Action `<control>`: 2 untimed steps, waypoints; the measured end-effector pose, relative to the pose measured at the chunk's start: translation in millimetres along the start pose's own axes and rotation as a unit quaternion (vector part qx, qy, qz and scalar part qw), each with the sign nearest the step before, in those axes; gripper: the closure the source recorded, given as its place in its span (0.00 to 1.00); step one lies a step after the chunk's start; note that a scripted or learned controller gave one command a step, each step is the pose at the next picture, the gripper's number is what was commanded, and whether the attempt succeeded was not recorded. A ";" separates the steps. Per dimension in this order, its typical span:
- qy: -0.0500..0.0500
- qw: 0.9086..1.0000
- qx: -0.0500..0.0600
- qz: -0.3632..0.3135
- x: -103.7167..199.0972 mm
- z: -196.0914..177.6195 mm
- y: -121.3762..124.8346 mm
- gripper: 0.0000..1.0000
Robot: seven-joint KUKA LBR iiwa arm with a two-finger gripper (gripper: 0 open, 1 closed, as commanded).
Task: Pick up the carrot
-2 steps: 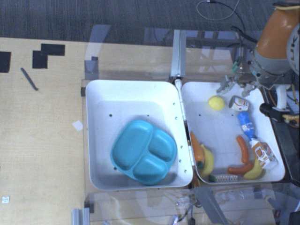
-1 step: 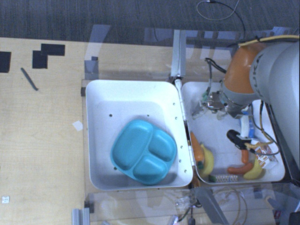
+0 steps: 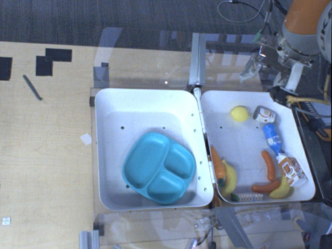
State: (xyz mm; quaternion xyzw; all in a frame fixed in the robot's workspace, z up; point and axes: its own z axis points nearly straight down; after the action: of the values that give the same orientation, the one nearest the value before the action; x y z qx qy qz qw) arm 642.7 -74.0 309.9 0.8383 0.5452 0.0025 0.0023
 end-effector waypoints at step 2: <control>0.000 0.997 0.003 0.071 29.6 124.3 -106.1 0.00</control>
State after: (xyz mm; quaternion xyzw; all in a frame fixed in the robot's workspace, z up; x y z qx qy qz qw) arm 558.5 -4.1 185.0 0.8750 0.4841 0.0008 -0.0003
